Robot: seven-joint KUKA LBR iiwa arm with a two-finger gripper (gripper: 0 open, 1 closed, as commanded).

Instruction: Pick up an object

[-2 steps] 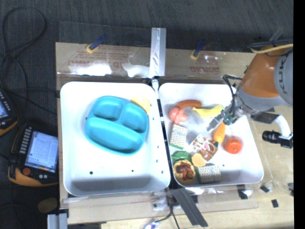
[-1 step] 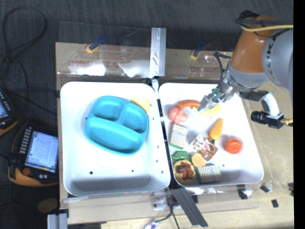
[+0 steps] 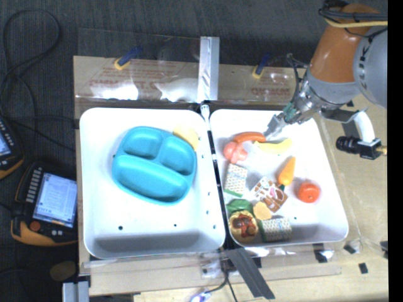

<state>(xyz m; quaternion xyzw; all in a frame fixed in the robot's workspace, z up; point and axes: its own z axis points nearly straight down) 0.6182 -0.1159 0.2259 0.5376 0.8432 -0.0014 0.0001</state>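
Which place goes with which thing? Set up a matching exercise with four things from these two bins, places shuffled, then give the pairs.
Things:
1. blue divided tray
2. tomato
3. carrot
4. gripper

Places:
A. right side of the right bin, nearest the view's right edge among the toys
B. over the far part of the right bin, above a banana
C. middle of the left bin
D. centre of the right bin, just left of the tomato

Pairs: 1-C, 2-A, 3-D, 4-B
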